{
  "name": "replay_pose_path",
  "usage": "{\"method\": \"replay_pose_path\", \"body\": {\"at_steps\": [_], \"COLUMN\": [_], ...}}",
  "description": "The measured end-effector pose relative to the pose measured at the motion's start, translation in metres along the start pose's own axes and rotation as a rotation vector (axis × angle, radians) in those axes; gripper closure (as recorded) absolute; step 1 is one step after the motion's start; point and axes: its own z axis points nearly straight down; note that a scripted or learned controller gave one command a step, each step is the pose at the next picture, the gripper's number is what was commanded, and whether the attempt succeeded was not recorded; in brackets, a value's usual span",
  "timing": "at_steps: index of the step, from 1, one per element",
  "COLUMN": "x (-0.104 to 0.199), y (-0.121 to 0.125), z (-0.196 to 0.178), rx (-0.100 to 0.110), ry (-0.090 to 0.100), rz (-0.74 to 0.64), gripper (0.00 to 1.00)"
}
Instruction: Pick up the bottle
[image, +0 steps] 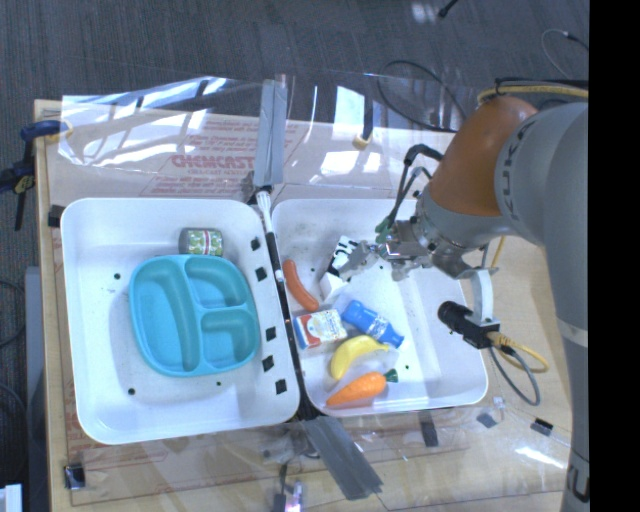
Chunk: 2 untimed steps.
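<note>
Hovering pincer (345, 258) above bottle (371, 324).

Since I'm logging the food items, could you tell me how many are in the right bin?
4: hot dog by the divider, carton, banana, carrot at the front. The arm may hide more.

A thick grey arm (545, 170) is showing a broad orange band (480, 165) above its wrist. Black cables (410, 185) are running along the wrist toward a black-and-white gripper (352, 256), at nine o'clock from the band.
</note>
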Motion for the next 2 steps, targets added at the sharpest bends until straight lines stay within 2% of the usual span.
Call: {"method": "replay_pose_path", "body": {"at_steps": [1, 2], "x": [-0.023, -0.022], "y": [-0.014, -0.012], "z": [0.093, 0.082], "rx": [-0.016, -0.016], "ry": [-0.002, -0.001], "rz": [-0.094, -0.101], "gripper": [0.00, 1.00]}}
